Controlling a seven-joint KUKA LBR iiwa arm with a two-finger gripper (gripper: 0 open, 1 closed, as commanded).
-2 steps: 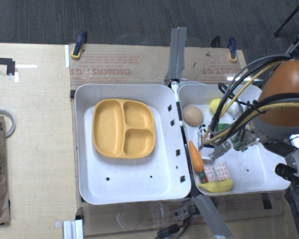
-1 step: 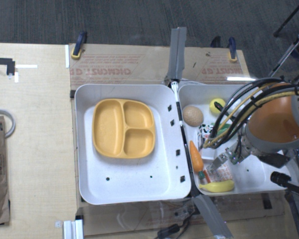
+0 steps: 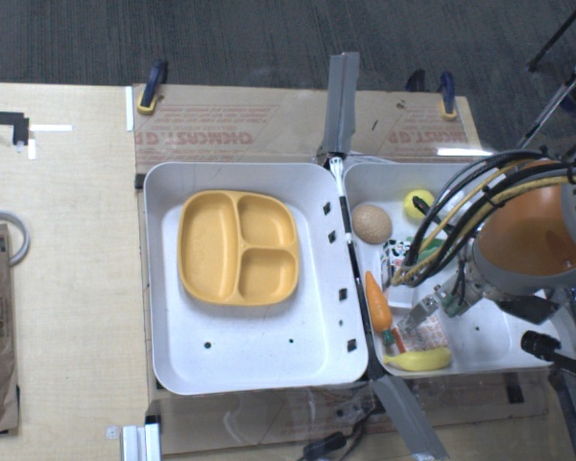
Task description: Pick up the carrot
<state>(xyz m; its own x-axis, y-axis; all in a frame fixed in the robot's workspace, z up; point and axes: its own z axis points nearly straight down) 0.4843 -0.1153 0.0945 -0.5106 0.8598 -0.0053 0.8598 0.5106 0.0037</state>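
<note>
Orange carrot (image 3: 376, 301) beside white bin (image 3: 163, 286) holding yellow sectioned plate (image 3: 238, 248). Right of carrot: tan egg-shaped ball (image 3: 372, 223), yellow banana (image 3: 420, 358), black-and-white spotted item (image 3: 396, 251), yellow round toy (image 3: 419, 203). Grey arm (image 3: 528, 248), orange band, black-yellow cables.

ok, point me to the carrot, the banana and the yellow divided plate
carrot (image 3: 375, 301), camera view, middle of its orange body
banana (image 3: 420, 358), camera view, middle of its yellow peel
yellow divided plate (image 3: 211, 243), camera view, floor of its large left compartment
</note>
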